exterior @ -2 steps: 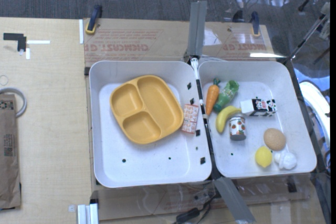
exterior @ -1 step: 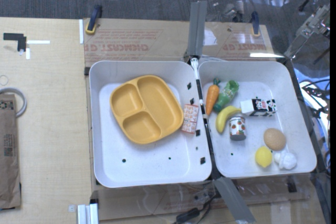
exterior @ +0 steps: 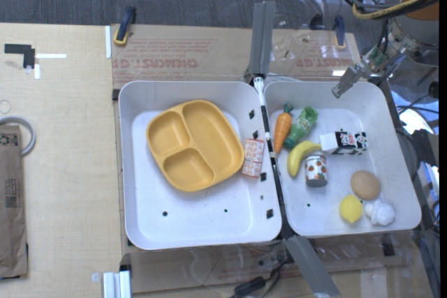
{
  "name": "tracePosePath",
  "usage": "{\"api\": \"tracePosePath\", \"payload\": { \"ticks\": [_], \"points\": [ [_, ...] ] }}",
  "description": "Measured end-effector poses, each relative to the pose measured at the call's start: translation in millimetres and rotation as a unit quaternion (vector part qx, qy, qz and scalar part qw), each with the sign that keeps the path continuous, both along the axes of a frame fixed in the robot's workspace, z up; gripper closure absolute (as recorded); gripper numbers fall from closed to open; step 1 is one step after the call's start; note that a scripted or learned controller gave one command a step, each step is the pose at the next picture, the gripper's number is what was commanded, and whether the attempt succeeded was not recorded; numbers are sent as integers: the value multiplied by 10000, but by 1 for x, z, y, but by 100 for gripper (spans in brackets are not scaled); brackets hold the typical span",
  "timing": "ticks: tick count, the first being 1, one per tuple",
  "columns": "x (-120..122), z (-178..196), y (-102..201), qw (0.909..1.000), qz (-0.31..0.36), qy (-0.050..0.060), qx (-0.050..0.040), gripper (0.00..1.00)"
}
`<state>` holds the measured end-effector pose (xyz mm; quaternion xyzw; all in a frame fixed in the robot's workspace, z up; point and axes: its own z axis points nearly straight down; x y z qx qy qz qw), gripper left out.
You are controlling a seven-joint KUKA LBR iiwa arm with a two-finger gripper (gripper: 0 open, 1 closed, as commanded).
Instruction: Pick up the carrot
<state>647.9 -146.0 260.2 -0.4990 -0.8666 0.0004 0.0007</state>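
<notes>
The carrot, orange with a green top, lies in the right bin against its left wall, leaf end pointing to the back. A green packet touches its right side and a banana lies just in front of it. My gripper hangs over the back rim of the right bin, up and to the right of the carrot and well apart from it. Nothing is in it that I can see.
The right bin also holds a cow-patterned carton, a small can, an egg, a lemon and a white lump. In the left bin are a yellow divided plate and a small box.
</notes>
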Motion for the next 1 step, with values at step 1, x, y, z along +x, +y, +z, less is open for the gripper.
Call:
{"api": "tracePosePath", "payload": {
  "ticks": [1],
  "points": [
    [11,-118,38,9968,-799,3,-6,0]
  ]
}}
